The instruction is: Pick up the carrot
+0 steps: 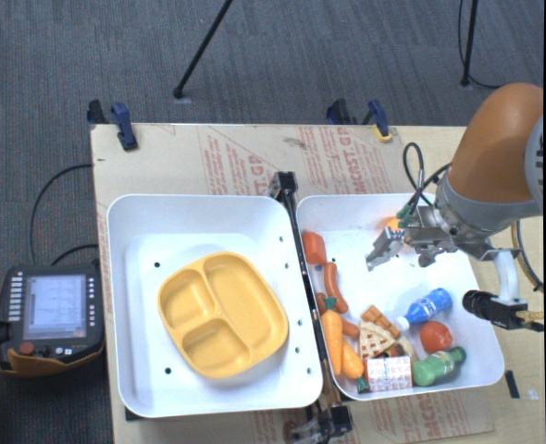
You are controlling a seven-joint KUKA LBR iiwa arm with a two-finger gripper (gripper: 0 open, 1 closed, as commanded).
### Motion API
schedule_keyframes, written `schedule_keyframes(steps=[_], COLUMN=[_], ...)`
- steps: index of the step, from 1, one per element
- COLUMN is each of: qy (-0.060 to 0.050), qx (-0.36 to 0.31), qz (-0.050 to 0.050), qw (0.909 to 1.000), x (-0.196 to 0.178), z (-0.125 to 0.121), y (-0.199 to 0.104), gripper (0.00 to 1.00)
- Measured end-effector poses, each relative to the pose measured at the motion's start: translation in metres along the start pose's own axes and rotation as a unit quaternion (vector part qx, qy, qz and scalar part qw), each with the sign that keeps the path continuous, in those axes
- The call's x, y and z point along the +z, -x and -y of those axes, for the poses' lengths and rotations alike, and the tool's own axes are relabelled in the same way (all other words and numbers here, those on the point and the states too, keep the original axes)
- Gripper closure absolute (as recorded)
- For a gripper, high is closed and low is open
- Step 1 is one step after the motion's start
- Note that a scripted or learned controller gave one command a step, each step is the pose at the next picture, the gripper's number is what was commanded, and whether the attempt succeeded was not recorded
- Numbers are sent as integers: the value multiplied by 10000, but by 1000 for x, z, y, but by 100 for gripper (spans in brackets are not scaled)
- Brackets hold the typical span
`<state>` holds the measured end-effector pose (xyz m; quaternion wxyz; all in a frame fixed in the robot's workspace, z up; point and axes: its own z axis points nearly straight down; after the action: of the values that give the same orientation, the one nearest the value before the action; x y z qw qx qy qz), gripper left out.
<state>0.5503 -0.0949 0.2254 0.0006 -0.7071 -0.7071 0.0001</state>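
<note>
Over the right bin's (347, 213) middle the gripper (404, 248) is poised, jaws spread and holding nothing; the carrot (332, 337) is untouched against the left wall, pickup not begun.

Yellow divided plate (222, 326) in the left bin (125, 248); blue bottle (428, 305), tomato (435, 337) in the right bin (347, 213).

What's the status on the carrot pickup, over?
Hand open, above right white bin, holding nothing. Long orange carrot along bin's left wall, untouched. Orange sausage links and waffle-patterned wedge crowd it.
</note>
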Motion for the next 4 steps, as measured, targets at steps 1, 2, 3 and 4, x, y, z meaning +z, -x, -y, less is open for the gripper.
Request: schedule_keyframes(steps=[1,2,3,4], qy=[0,-12,-11,-10], qx=[454,564,1479,1461], qz=[2,-1,-45,-20], qw=[9990,9984,9890,9893], x=[0,91,138,128], z=[-40,-93,-95,-95], y=[61,81,107,108], gripper=[0,0,0,100])
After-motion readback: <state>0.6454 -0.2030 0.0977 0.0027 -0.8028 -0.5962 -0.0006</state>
